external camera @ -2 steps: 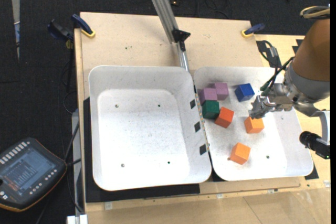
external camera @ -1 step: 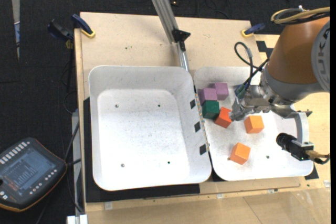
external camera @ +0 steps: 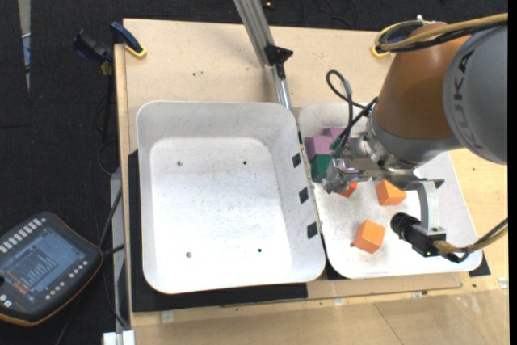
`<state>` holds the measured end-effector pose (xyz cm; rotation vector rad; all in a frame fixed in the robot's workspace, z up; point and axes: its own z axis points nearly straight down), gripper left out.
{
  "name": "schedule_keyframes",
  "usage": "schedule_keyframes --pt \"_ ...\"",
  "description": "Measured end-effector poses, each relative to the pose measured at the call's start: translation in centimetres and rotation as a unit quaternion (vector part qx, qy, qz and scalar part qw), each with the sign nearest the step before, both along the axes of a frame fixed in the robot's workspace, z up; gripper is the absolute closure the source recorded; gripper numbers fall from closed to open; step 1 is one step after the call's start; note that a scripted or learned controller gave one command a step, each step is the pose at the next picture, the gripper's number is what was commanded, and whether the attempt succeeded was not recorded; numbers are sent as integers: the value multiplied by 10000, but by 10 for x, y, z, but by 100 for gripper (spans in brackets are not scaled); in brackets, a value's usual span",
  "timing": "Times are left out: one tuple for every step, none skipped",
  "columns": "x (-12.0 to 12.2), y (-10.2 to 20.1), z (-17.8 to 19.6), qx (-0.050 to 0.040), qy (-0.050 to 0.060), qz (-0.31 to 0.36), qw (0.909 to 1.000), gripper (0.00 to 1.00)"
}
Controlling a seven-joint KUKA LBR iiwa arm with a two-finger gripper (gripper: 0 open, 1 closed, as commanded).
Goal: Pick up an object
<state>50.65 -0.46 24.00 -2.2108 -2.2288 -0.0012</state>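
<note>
My gripper is low over the left part of the right bin, under the orange wrist band. A green block lies just left of it, against the bin's left wall. Behind the green block sits a purple block. A small red-orange piece shows right under the gripper; whether it is gripped is hidden. One orange cube rests to the gripper's right, and another orange cube sits nearer the front.
The left bin stands beside the right one, their walls touching. A black part on a bracket hangs off the wrist over the right bin's front. A metal bar slants down from the back. A teach pendant lies at front left.
</note>
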Motion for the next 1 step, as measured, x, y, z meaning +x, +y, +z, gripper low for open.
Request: schedule_keyframes --pt "13 49 2 -3 -11 -3 10000 100"
